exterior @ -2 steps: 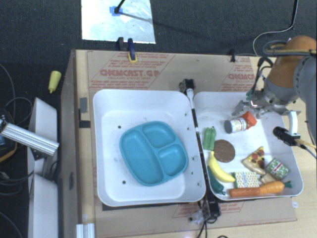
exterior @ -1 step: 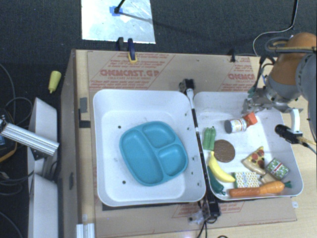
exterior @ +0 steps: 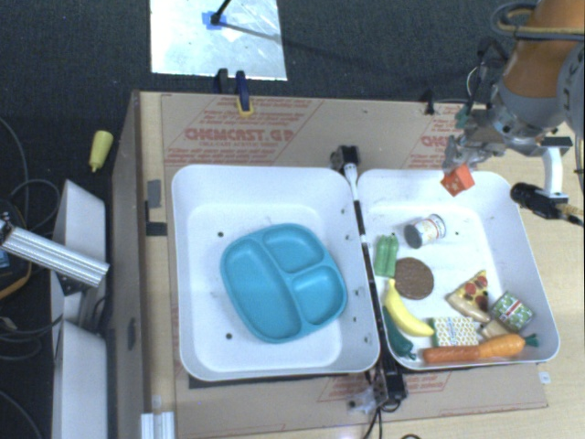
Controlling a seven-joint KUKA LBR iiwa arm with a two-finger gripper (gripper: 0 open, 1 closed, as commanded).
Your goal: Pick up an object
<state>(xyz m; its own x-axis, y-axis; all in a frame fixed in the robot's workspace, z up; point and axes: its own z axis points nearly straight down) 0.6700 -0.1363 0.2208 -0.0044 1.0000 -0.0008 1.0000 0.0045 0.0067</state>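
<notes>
Nearest the camera, along the near wall of the right bin [exterior: 521, 236], lie a carrot [exterior: 473, 349], a wafer-like cracker block [exterior: 454, 330] and a banana [exterior: 403, 313]. Just beyond them sit a pizza slice [exterior: 471, 294], a small green-and-white box [exterior: 512, 311], a brown cookie disc [exterior: 414, 278], a green pickle-shaped piece [exterior: 386, 255] and a small tin can [exterior: 425, 230] lying on its side. The left bin [exterior: 196, 273] bears 1 blue divided plate [exterior: 283, 282].

At the far right corner of the right bin, the gripper [exterior: 464, 158] hangs above the rim, with a small orange-red block [exterior: 458, 180] directly beneath its tip. The block appears to be pinched at the fingertips and raised clear of the bin floor, though the slant of the view makes the contact hard to confirm. How wide the fingers stand cannot be read at this size.

As a judgement, the step in hand is the lift: the block looks already taken and carried up over the far edge of the bin. If the hold is real, the next move calls for a steady rise without swinging, since the block seems held only by a corner and tilted. If it is not real, a fresh descent onto the block would be needed.
</notes>
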